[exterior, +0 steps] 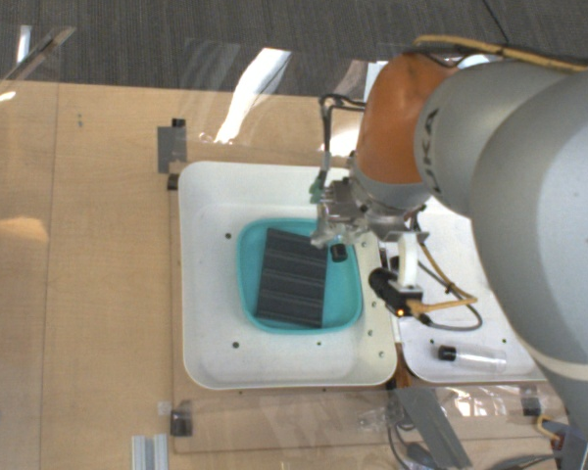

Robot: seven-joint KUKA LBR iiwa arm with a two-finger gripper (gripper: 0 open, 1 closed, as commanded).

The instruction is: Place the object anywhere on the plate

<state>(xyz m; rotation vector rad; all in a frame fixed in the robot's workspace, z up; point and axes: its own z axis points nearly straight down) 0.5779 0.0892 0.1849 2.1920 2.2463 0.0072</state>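
- Looking down in the camera view, the teal plate [348, 302] sits in the left bin [206, 341].
- The dark ribbed object [292, 278] lies flat on the plate.
- The gripper [331, 235] hangs above the plate's right upper edge, just beside the object; how wide it stands, I cannot tell.
- A small clear tube [467, 357] lies in the right bin [426, 364].

Single fixed camera sitting above the bench [69, 262], looking down at a slant. It is taking in both white bins: left bin [211, 351] showing whole near centre, right bin [470, 365] lying mostly under the arm [510, 164]. Arm is coming in from the right, close to the lens, looming large. Far edge is showing dark carpet [225, 8]. Moderate distance.
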